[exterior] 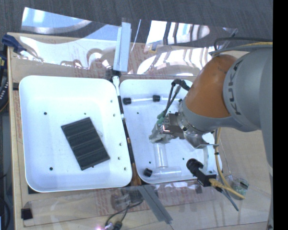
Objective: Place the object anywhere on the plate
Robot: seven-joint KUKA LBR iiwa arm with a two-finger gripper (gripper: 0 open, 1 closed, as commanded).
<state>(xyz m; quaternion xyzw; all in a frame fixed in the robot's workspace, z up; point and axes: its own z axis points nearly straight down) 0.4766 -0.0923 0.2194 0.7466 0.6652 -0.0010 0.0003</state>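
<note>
The plate [85, 143] is a black ridged rectangle lying at a slant in the middle of the left bin [33, 95]. My gripper [158, 134] hangs over the middle of the right bin [139, 87], far to the right of the plate, with the arm's orange band and grey body above it. A clear tube-like piece [161, 158] lies on the bin floor just below the gripper, towards the front edge. Whether it touches the gripper is not clear. Nothing lies on the plate.
A thin clear rod with black end caps [140, 99] lies along the back of the right bin. A small black piece [147, 172] sits in that bin's front left corner. The rim between the bins [122, 123] separates gripper and plate.
</note>
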